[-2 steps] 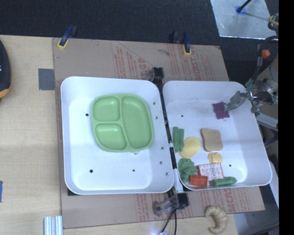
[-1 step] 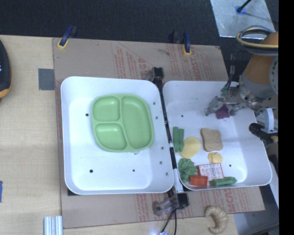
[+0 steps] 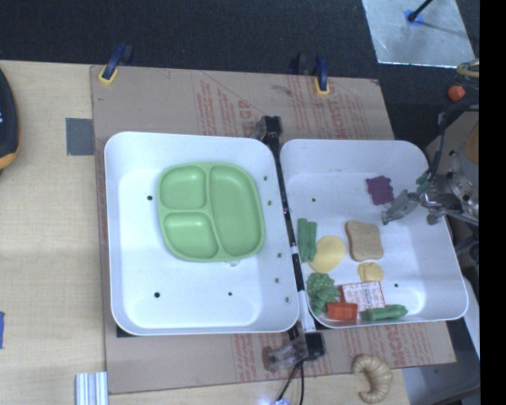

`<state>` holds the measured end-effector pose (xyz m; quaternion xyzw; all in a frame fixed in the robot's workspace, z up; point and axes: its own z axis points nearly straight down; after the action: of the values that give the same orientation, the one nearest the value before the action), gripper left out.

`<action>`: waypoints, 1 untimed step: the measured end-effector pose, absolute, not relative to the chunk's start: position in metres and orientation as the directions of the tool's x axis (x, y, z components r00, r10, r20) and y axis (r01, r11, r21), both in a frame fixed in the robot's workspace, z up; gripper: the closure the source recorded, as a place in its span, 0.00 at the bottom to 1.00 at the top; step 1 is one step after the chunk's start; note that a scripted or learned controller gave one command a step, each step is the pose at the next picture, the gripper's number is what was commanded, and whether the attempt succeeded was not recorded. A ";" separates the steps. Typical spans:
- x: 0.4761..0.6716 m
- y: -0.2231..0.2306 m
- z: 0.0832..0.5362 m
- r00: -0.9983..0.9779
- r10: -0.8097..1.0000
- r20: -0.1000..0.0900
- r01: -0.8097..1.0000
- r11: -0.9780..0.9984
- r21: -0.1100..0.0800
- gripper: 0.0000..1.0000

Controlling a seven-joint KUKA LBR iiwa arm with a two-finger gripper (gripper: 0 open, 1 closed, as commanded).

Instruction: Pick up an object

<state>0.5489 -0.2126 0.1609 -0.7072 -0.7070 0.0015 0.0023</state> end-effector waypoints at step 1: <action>0.619 -0.194 0.127 -0.009 1.000 -0.001 1.000 0.009 0.001 0.00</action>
<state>0.6186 -0.1941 0.1273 -0.7040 -0.7102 0.0001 -0.0009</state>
